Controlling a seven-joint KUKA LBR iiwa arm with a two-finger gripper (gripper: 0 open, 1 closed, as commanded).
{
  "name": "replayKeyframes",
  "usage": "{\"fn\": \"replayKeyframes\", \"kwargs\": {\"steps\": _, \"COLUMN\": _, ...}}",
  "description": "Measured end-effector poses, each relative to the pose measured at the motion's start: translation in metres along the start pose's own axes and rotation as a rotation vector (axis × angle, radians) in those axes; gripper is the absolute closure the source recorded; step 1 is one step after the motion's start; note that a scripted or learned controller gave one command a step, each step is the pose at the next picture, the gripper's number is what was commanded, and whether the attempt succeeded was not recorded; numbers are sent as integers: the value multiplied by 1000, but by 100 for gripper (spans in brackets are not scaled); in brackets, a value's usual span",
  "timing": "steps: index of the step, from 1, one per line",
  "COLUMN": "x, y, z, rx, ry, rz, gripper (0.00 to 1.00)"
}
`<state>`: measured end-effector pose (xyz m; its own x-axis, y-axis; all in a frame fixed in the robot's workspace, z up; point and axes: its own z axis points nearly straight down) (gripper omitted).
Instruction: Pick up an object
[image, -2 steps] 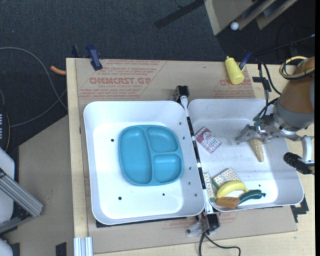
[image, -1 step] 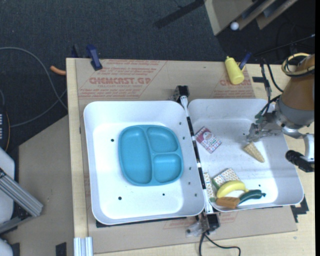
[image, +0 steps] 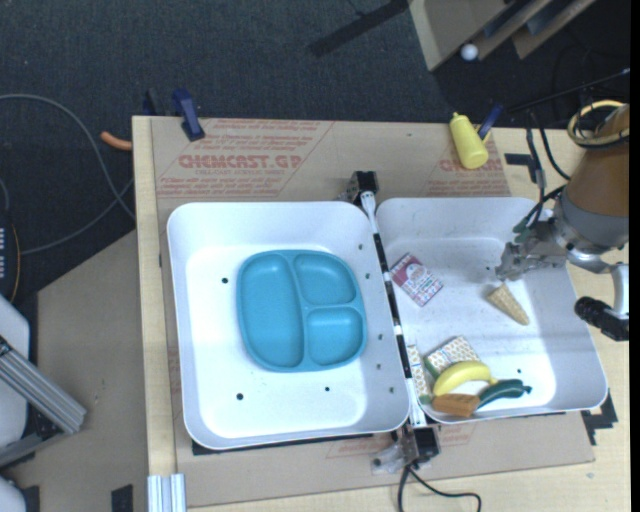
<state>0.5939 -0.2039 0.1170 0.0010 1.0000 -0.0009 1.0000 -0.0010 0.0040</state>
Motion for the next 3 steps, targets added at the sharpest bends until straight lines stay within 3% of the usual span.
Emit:
{"fn": "replayKeyframes", "kwargs": {"steps": 1, "x": 0, "y": 0, "z": 0, "rx": 0, "ry": 0, "rz": 0, "gripper": 0}}
{"fn": "replayKeyframes", "kwargs": {"steps": 2, "x": 19, "y": -29, "z": 33, "rx": 6, "ry": 2, "rz": 0, "gripper": 0}}
{"fn": "replayKeyframes", "kwargs": {"steps": 3, "x": 18, "y": -29, "z": 22, "rx": 3, "ry": 1, "rz": 1, "gripper": 100}}
